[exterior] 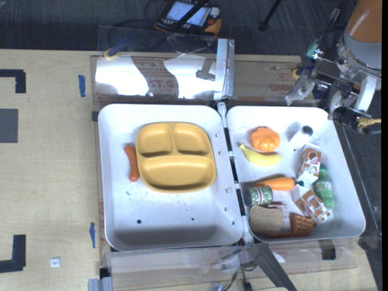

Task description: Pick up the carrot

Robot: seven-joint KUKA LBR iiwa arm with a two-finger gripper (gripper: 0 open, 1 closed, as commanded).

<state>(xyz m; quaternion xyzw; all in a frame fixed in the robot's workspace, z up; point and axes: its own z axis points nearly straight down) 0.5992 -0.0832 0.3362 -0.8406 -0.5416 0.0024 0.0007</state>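
The carrot (278,183) is orange with a small green tip at its right end. It lies flat in the middle of the right bin (347,162), between a banana and a green can. My gripper (332,85) hangs over the far right corner of that bin, well above and behind the carrot, with nothing seen in it. The arm's orange band (367,12) shows at the top right.
Around the carrot lie an orange pumpkin (265,138), a banana (260,157), a green can (260,195), bread (267,219), a waffle (301,224), cartons (309,160) and a green bottle (324,187). The left bin (115,138) holds a yellow divided plate (176,156) and a sausage (131,162).
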